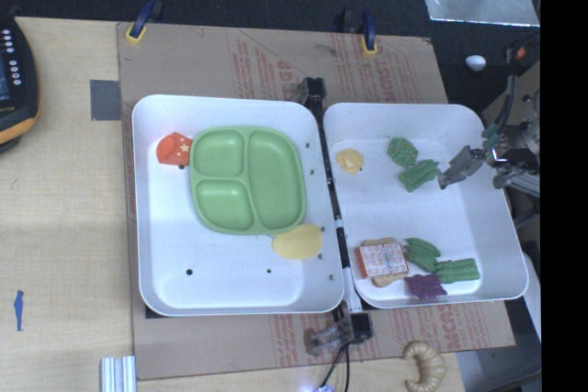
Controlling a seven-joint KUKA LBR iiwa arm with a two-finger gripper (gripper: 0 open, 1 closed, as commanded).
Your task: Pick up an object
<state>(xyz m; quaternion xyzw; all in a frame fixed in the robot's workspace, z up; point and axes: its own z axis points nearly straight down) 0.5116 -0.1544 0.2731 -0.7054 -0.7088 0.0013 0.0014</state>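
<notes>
While its long axis slants up-right, green toy (418, 174) nears end effector (457, 170).

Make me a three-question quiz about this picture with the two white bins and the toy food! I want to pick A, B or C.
1. Where is the green plate?
A. left bin
B. right bin
C. on the cardboard

2. What colour is the toy touching the plate's left edge?
A. blue
B. red
C. purple

3. The robot's hand is
A. over the left bin
B. at the right bin's right side, carrying nothing
C. lifting the plate

Answers: 1 A, the plate lies in the left bin. 2 B, it looks red-orange. 3 B, nothing sits between its tips.
</notes>
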